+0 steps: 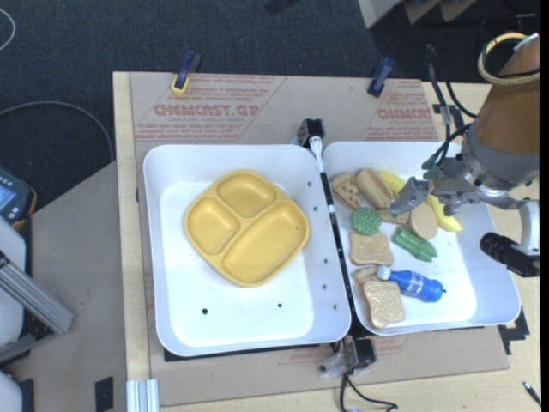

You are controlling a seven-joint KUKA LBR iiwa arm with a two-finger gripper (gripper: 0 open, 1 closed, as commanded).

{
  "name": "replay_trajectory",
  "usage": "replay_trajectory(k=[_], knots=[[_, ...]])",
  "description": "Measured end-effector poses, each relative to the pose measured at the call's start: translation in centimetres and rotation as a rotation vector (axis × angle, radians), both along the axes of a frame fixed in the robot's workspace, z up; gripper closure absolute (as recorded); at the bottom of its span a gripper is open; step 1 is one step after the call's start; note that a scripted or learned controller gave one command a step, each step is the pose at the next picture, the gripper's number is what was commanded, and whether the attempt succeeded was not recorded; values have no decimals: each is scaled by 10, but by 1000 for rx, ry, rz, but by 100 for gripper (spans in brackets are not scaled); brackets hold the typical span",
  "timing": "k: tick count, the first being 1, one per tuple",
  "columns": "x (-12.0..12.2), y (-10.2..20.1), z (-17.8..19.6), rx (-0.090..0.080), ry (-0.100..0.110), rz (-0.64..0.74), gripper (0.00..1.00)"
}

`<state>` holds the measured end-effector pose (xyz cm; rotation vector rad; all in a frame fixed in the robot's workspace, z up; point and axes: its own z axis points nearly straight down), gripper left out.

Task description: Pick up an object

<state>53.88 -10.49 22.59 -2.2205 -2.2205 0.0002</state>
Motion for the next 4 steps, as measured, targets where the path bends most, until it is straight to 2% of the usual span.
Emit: replay_trajectory(k=[2,3,4], knots=[[12,-2,-105,1,5,0,0],[15,-2,-138,-1,-3,1,0],[18,-4,-124,-7,-18,-2,100]])
